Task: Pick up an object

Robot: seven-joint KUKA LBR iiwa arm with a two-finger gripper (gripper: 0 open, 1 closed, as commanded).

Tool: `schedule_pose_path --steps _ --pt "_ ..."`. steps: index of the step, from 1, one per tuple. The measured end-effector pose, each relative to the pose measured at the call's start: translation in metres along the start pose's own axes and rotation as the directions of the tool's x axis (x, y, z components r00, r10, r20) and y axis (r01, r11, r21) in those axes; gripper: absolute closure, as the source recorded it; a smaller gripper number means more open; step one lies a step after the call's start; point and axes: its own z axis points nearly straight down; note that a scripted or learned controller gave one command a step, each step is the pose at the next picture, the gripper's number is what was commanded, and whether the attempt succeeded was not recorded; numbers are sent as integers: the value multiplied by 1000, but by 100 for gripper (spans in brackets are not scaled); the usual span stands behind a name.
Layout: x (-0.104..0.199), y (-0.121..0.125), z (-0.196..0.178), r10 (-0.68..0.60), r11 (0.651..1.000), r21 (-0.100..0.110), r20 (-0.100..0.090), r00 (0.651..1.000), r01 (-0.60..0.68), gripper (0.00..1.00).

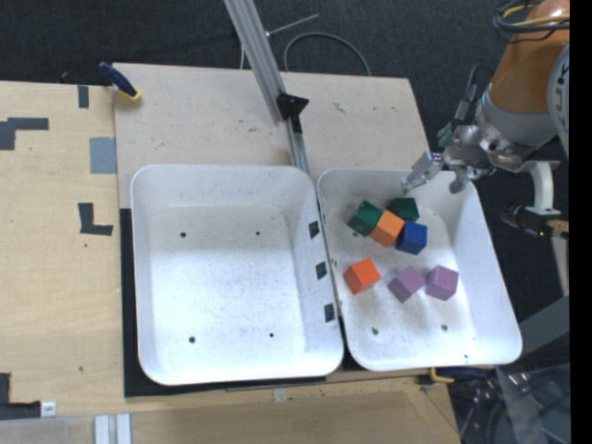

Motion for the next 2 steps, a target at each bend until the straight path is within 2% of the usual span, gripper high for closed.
schedule_pose_path --steps 1,2 --pt "-27 -39 54 4 1000 7 -1 1000 -4 0" --pt "-39 58 136 0 1000 13 1 1000 0 0"
